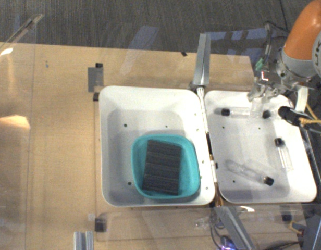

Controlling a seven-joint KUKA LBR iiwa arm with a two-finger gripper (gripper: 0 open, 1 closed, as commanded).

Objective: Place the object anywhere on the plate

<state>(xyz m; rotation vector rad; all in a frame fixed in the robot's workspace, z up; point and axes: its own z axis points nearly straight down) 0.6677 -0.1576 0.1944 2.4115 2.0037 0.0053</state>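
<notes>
My gripper point(260, 94) hovers at the upper right, touching a clear tube point(238, 111); I cannot tell its opening.

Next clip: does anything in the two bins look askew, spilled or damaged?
Nothing looks spilled or broken. The teal plate in the left bin already carries a dark ridged block, lying slightly tilted. In the right bin, three clear tubes with black caps lie scattered at different angles. The end effector is over that bin's far edge.
</notes>
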